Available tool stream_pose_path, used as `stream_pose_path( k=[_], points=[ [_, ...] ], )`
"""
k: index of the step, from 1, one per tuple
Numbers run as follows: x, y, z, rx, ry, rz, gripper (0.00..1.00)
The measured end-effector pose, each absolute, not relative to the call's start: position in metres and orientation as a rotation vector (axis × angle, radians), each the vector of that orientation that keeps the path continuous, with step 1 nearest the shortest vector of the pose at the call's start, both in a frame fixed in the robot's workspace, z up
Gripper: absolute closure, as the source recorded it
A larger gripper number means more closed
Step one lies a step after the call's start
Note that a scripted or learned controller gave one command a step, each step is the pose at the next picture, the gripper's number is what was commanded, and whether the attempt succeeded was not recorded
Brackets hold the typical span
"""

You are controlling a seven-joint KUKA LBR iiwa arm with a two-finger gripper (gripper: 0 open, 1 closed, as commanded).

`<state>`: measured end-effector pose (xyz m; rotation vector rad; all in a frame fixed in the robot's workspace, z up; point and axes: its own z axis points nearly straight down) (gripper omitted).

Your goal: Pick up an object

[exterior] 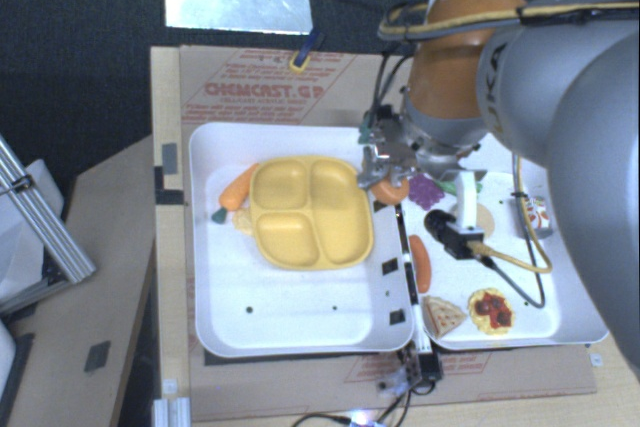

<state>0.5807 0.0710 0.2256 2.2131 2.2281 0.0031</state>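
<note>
My gripper hung low over the strip where the two white bins meet, near the far end of the divider. Directly under it lay an orange piece, pressed close against my fingers; whether the jaws stood wide, narrow or closed on that piece I could not tell, since my own wrist covered them.

In the left bin sat a yellow divided plate, and a toy carrot lay against the plate's left edge. The carrot's long axis ran on a diagonal, its green tip pointing down-left toward the bin's left wall and its blunt end up-right, touching the plate.

In the right bin a red sausage lay just beside the divider, its long axis running nearly straight along it. Purple grapes rested near my gripper, and a pizza slice and a small round pizza lay near the front wall.
</note>
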Motion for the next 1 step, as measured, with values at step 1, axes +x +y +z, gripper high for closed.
stream_pose_path(
  k=[1],
  points=[
    [0.5687, 0.0700, 0.2172, 2.220, 2.223, -0.001, 1.00]
  ],
)
